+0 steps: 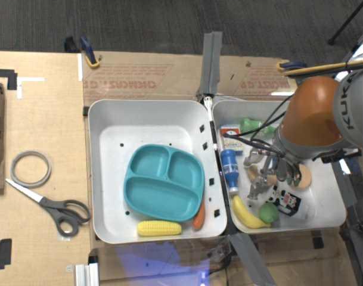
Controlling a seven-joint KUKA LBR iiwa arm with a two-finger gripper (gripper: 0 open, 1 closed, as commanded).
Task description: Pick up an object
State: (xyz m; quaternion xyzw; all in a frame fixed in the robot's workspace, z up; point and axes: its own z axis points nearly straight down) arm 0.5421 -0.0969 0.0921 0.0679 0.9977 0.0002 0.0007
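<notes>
My gripper (263, 177) hangs low inside the right bin (324, 219), under the arm's orange band. Around it lie a blue bottle (229, 168), a yellow banana (247, 214), a green ball (268, 213), a black-and-white card (287, 202) and a tan round piece (302, 177). A green item (251, 125) and a red-and-white box (230, 133) sit at the bin's far end. The gripper's tip is just above the banana and the green ball, and I see nothing clearly held.
The left bin (104, 159) holds a teal divided plate (165, 182), a corn cob (159, 227) and an orange carrot (198, 218). On the bench to the left lie scissors (56, 208) and a tape roll (30, 167).
</notes>
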